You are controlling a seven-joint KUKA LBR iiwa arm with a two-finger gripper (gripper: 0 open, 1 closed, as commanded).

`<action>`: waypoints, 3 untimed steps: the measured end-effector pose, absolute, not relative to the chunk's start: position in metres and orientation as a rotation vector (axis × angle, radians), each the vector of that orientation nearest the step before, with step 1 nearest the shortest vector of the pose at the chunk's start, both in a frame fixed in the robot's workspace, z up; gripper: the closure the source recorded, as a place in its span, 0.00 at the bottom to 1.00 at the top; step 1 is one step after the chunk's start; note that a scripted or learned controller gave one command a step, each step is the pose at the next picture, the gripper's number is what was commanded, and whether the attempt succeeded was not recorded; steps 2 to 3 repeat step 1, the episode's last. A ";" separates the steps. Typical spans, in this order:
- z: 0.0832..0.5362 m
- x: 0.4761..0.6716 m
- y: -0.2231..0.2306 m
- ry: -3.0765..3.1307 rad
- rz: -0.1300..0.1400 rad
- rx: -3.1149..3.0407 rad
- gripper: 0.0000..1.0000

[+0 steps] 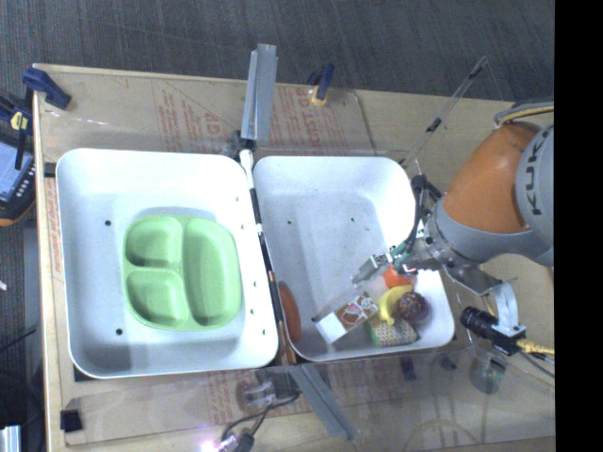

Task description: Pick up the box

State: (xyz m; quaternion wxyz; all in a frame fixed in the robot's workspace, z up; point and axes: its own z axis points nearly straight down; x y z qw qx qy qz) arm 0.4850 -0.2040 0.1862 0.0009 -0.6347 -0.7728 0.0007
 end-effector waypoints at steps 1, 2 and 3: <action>0.091 0.477 -0.199 -2.247 0.001 -2.192 0.00; 0.091 0.477 -0.199 -2.247 0.001 -2.192 0.00; 0.091 0.477 -0.199 -2.247 0.001 -2.192 0.00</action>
